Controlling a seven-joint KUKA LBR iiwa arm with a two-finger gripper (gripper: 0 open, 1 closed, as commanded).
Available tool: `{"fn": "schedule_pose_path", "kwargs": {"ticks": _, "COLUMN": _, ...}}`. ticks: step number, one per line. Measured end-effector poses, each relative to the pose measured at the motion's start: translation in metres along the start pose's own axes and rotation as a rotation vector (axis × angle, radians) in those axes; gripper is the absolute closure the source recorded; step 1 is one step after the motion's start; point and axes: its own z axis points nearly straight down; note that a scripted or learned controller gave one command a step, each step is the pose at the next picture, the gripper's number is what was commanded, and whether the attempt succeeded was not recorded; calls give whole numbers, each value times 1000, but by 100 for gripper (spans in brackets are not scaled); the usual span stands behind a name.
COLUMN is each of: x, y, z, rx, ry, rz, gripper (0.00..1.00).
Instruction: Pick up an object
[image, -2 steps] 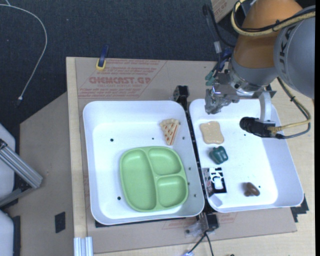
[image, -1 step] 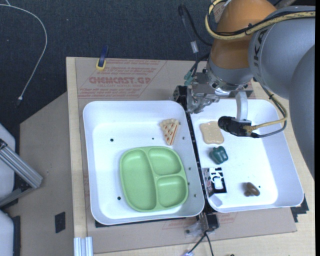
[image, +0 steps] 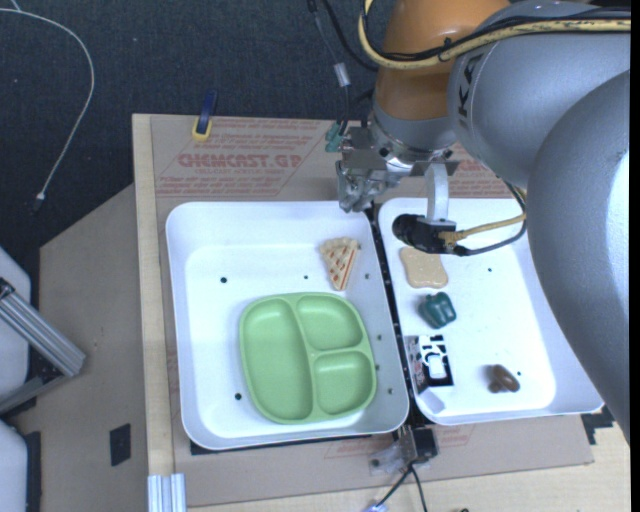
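Gripper (image: 356, 200): I see it over the far rim of the left bin (image: 215, 262), close to the wall shared with the right bin (image: 505, 300).
Grip state: I cannot tell whether it is spread or closed; the tip is a dark, blurred cluster from this angle. I see nothing held.
Waffle wedge (image: 340, 262): nearest pickable thing. It lies on the left bin floor just on the camera's side of the gripper, apart from it, and near the shared wall.
Green plate (image: 305, 357): three compartments, flat in the left bin, between the wedge and the near rim.
Tan slice (image: 423, 267): in the right bin, just across the shared wall from the wedge.
Teal piece (image: 436, 309): right bin, just beside the tan slice on its near side.
Black-and-white card (image: 432, 362): right bin, against the shared wall, possibly printed with numerals.
Brown lump (image: 503, 379): right bin, near the front rim, well apart from the gripper.
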Motion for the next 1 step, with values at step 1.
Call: {"fn": "schedule_pose_path", "kwargs": {"ticks": 1, "x": -3, "y": -1, "z": 0, "rx": 2, "ry": -2, "rz": 4, "gripper": 0}}
